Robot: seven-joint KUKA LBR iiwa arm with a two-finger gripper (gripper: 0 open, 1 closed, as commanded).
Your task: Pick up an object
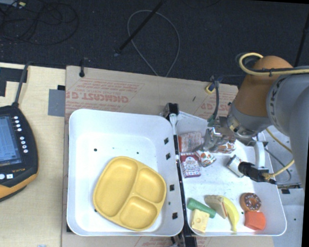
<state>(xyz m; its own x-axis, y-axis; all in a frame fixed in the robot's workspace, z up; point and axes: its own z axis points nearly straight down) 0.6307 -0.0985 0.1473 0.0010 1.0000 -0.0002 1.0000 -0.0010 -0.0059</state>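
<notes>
Cardboard sheet point(119, 93) underlies both white bins point(90, 126); gripper point(213, 140) over the right bin, grip state unclear

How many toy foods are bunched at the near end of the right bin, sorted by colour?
Near end of the right bin:
Yellow: 2, banana and cheese
Green: 1, a stick
Tan: 1, a wedge
Brown: 1, donut
Orange-red: 1, a block
Total: 6

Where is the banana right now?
In the camera view, the banana lies near the front of the right bin, between the sandwich piece and the orange block.
</notes>
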